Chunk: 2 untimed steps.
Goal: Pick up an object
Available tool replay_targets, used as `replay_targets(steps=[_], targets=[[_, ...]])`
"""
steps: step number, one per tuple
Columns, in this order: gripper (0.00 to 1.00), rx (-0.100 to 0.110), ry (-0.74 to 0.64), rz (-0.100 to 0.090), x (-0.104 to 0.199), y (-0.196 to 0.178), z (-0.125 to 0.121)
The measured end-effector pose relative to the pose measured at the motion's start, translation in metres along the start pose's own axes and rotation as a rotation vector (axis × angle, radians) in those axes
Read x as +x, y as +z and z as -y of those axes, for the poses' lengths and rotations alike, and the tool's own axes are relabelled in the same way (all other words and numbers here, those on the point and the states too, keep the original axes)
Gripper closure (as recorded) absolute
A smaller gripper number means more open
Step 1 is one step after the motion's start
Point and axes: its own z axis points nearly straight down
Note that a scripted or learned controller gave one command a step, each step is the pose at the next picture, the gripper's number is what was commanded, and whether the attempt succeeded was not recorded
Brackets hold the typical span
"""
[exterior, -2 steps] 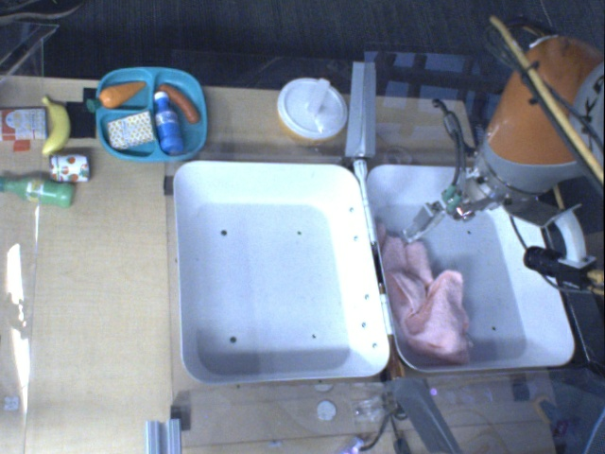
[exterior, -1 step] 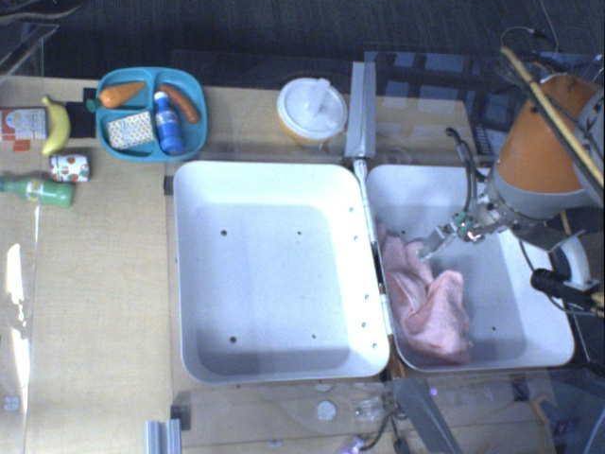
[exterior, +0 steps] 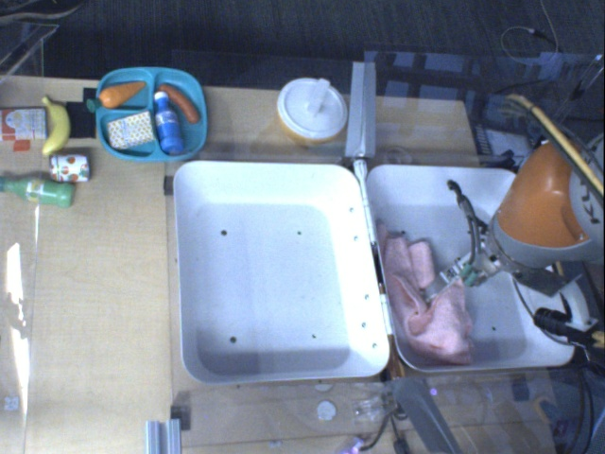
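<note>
The arm [exterior: 553,206] reaches in from the right over the right bin [exterior: 492,189], its orange band sitting above the wrist, and the gripper [exterior: 452,280] is down low at the pink cloth [exterior: 425,303], which lies crumpled along the left side of that bin, close against the wall it shares with the left bin [exterior: 274,272]. The gripper's tip meets the cloth at its upper right edge, roughly where the fabric folds over, so contact looks made or very nearly made; how far apart the gripper's two sides stand I cannot tell, since the tip is small and blurred against the fabric, and I cannot see cloth clearly pinched in it. The cloth appears to rest flat on the bin floor, with no part of it raised. My judgement is that the task is at the grasp stage: the approach and descent are done, while a secure hold and the lift are both left to do. Nothing is picked up yet as far as this view shows. Outside the bins, a blue tray [exterior: 194,93] of toy food, a banana [exterior: 57,126] and a lidded white cup [exterior: 312,110] sit on the bench, well apart from the action
</note>
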Motion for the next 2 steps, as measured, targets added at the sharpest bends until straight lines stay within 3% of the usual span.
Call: replay_targets(steps=[1,2], targets=[[1.00,-0.006,0.001,0.005,-0.001,-0.012,-0.003],[1.00,0.009,0.072,-0.006,0.011,-0.118,-0.069]])
